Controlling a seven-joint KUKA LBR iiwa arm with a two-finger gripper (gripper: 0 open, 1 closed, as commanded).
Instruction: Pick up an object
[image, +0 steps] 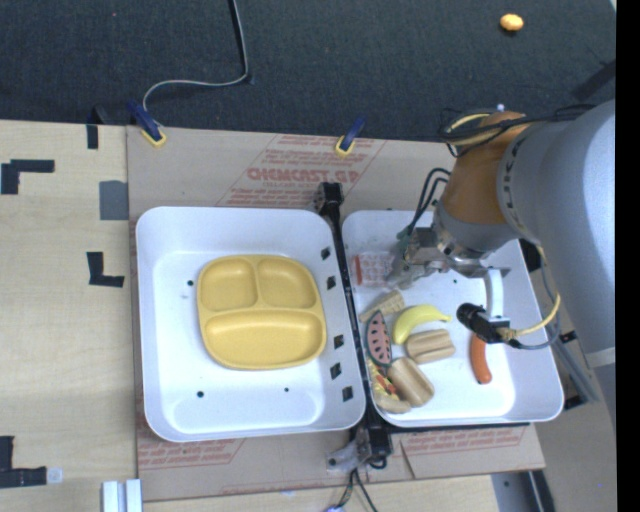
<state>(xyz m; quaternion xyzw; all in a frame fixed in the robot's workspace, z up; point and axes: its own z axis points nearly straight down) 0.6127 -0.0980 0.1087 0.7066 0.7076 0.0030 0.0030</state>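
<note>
Over the right bin, our gripper hangs near its far left corner; we cannot tell how it is set. We see the banana just nearer the camera, lying crosswise.
</note>
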